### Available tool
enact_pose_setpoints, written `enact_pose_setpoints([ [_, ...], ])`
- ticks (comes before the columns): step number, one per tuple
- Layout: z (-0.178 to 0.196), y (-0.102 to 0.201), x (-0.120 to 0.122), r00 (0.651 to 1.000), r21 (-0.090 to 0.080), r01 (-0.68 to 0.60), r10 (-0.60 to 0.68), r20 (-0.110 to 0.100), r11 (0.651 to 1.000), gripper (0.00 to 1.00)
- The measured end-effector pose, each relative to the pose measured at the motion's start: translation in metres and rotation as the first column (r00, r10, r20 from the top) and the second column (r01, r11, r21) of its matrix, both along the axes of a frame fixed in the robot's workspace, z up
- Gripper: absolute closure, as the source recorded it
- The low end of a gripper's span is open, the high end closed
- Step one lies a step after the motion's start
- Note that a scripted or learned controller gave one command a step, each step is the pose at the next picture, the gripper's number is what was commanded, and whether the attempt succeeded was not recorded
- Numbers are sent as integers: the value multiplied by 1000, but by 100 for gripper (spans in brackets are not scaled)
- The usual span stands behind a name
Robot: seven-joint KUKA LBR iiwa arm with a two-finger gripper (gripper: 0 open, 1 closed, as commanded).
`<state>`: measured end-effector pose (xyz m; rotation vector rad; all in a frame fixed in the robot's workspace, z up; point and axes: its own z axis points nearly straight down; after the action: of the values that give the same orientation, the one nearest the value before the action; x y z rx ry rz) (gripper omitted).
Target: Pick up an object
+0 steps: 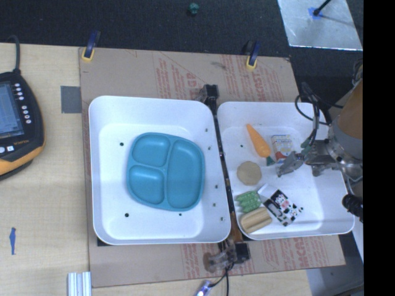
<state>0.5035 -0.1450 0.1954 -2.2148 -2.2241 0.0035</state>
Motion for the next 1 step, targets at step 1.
enact_pose_setpoints([
  [1,-78,45,39,1000,0,-2,2,-3,1000,0],
])
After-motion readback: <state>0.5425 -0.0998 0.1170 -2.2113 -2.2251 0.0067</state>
